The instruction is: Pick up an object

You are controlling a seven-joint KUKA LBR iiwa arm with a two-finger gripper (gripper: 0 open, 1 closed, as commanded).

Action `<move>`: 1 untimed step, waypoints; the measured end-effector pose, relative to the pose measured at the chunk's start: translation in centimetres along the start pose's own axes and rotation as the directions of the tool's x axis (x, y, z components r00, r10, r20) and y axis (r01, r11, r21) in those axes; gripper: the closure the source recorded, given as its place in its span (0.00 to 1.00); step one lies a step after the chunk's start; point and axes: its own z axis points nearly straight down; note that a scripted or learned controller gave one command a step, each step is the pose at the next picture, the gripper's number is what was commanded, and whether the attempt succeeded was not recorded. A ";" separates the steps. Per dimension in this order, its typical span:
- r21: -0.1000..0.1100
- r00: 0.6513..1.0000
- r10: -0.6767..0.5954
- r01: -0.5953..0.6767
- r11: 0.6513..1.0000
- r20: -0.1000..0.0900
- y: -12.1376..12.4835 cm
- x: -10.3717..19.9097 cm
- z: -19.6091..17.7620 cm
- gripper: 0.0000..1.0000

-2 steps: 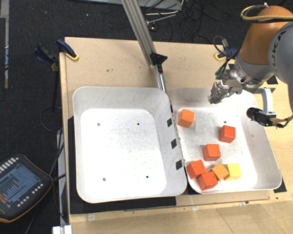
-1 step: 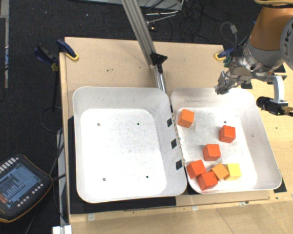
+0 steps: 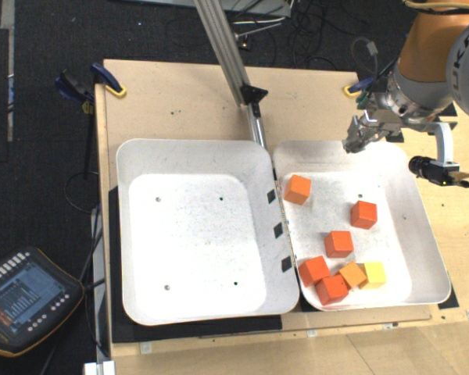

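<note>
The right bin (image 3: 410, 201) holds several blocks. An orange block (image 3: 298, 189) lies near its left wall. A red block (image 3: 363, 214) sits mid-right, and another red one (image 3: 338, 244) lies below it. At the front, two red blocks (image 3: 313, 270) (image 3: 332, 289), an orange block (image 3: 353, 275) and a yellow block (image 3: 374, 273) huddle together. My gripper (image 3: 355, 144) hangs over the bin's far rim, above and apart from every block, with nothing seen in it.
The left bin (image 3: 141, 170) lies beside the right one. A slanted metal rail (image 3: 223, 41) runs from the top down to the gap between the bins. A teach pendant (image 3: 19, 299) rests at lower left. Clamps (image 3: 102, 80) grip the board's far corners.
</note>
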 end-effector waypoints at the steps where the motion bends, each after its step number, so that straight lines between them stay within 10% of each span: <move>1: 0.002 1.000 -0.005 0.005 1.000 -0.003 0.5 5.4 1.0 1.00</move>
